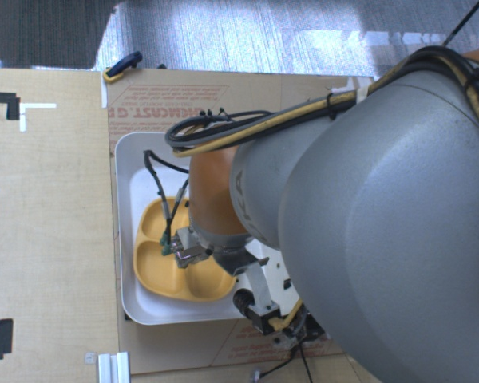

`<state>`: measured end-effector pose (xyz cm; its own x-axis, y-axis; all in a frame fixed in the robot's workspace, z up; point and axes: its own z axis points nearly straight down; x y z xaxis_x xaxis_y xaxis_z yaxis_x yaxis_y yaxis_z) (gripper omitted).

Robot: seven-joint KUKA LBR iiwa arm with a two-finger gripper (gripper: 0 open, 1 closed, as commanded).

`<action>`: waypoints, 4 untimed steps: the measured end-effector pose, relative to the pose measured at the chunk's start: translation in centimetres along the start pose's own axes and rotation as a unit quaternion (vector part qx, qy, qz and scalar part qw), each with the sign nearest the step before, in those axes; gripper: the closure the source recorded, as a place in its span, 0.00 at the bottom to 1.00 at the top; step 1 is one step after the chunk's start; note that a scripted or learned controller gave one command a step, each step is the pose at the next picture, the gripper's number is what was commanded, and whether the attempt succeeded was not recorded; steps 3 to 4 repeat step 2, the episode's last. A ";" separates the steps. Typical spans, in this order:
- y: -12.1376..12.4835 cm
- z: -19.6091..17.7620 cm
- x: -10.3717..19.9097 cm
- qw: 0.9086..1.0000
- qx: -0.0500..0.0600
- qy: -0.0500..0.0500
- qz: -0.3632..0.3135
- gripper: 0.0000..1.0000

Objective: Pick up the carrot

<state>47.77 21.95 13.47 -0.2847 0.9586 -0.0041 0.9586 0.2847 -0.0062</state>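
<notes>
My gripper (181,251) hangs low over a yellow divided plate (161,271) that lies in a white bin (132,214). The orange band (211,194) above the wrist sits directly over it. The big grey arm (359,230) covers the right part of the bin and whatever lies beneath it.
Black and yellow cables (223,126) loop over the bin's far edge. Brown cardboard (168,102) lies under the bin, and a pale wooden bench top (48,214) lies to the left. A yellow and black tool (122,65) rests at the cardboard's far left corner.
</notes>
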 end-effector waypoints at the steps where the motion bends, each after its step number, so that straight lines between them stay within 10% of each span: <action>1: 0.0 -0.5 0.1 0.996 0.000 0.000 0.087 1.00; 2: -0.3 3.2 -3.0 0.999 0.000 0.001 -0.041 1.00; 4: -0.3 3.2 -3.0 0.999 0.000 0.001 -0.041 1.00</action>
